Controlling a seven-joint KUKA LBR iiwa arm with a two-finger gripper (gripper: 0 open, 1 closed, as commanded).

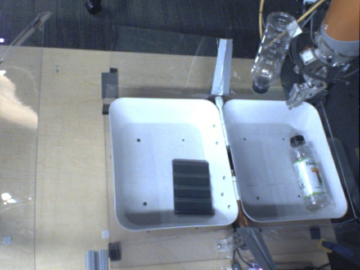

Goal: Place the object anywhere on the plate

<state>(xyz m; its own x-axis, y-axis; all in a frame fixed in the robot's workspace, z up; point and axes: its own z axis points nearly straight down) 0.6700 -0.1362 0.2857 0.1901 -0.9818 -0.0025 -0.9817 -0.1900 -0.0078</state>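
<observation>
I can't read any text here; the bottle (308, 176) at four o'clock carries a label, too blurred to make out.

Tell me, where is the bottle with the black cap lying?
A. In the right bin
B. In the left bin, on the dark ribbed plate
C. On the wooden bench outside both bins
A: the bottle lies on its side in the right bin, near its right wall.

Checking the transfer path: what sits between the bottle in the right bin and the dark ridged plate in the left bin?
Camera view: bottle, then bare white floor of the right bin, the adjoining bin walls, then left bin floor up to the plate.
</observation>
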